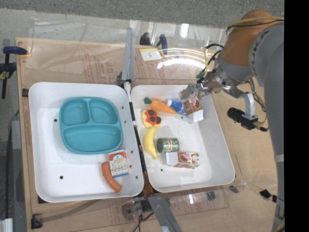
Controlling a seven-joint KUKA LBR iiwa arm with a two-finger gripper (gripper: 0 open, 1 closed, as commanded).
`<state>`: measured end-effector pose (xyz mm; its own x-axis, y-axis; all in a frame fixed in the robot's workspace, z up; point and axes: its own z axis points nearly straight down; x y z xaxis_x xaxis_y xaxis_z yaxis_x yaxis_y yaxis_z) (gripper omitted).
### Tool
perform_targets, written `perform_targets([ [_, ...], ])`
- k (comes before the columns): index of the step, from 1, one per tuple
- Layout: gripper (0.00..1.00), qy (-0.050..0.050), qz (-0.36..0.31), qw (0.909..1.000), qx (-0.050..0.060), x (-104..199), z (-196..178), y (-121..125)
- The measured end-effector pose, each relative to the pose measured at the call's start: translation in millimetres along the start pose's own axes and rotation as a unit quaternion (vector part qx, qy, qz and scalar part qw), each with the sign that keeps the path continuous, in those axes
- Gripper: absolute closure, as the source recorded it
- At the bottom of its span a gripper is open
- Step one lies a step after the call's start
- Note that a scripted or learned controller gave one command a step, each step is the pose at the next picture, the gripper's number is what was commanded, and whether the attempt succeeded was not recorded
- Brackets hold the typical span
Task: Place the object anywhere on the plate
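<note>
The gripper (192, 96) is hanging over the right bin (219, 144), its fingers seeming to pinch a small brown carton (194, 106). The blue plate (91, 125) is waiting far away in the left bin (41, 144). A loose pinch could be letting the carton slip and fall on the way.

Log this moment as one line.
gripper over right bin, at carton | plate in left bin | grasp unclear
</note>
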<state>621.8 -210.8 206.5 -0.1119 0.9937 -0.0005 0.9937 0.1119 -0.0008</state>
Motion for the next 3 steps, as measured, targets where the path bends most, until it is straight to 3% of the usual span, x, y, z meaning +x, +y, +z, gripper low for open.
perform_targets([
  [1, 1.0, 0.0, -0.08, 0.9968, 0.001, 84, 7, 14],
  [2, 1.0, 0.0, -0.148, 0.989, 0.001, 156, 19, -7],
  [3, 1.0, 0.0, -0.176, 0.9844, 0.001, 248, 19, -1],
])
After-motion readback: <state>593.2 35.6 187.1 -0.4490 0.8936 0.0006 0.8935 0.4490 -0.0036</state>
